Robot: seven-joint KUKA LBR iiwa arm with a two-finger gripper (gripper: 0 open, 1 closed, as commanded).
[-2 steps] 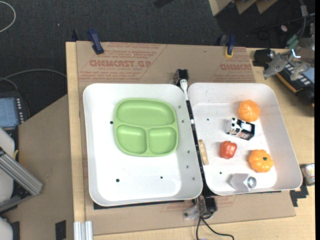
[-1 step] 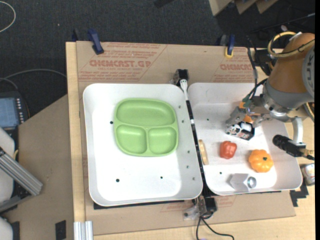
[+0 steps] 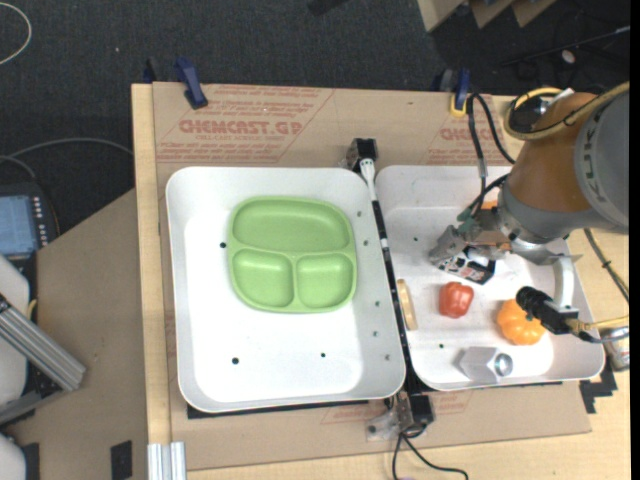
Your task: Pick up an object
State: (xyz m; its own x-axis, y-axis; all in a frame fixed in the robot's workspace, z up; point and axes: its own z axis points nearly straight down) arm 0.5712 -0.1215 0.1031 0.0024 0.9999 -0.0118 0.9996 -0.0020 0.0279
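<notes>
Green tray (image 3: 292,253) in left bin (image 3: 200,348); gripper (image 3: 455,255) low over right bin (image 3: 420,193).

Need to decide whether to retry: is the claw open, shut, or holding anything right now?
Claw: cannot be told from this view. It sits low in the right bin, close to the red object; no grasp is visible.

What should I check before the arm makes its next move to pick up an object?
1. Gripper is over the right bin: ok.
2. Things to pick lie in that bin, namely the red object, orange object and grey block: ok.
3. Gripper is centred on the red object: not ok, it is off to one side.
4. Gripper holds nothing: cannot tell.
5. Green plate lies apart, in the left bin: ok.
</notes>
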